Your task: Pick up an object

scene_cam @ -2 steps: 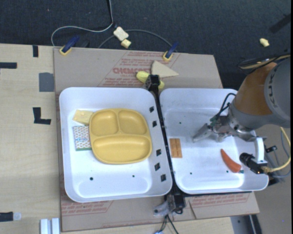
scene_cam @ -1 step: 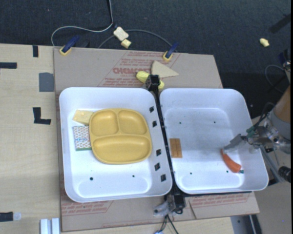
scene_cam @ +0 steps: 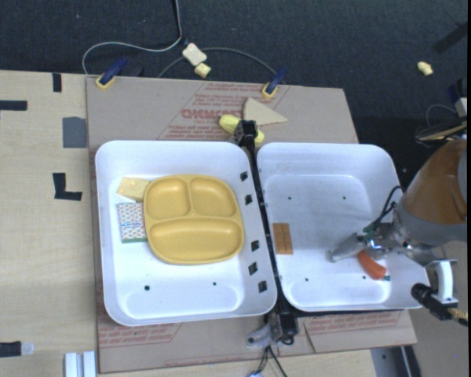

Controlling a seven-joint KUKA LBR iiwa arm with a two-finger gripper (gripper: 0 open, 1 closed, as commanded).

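In the right bin an orange-red object lies near the front right corner. A small tan block rests by the bin's left wall. My gripper is low in this bin, just left of and touching or almost touching the orange-red object; the grey wrist hides part of that object. The left bin holds a yellow divided plate, a pale yellow wedge and a small patterned card at the plate's left side.
The arm's orange band leans over the right bin's right rim. Black clips line the wall between the bins. Behind the bins on the cardboard lie a yellow piece and a tan wedge.
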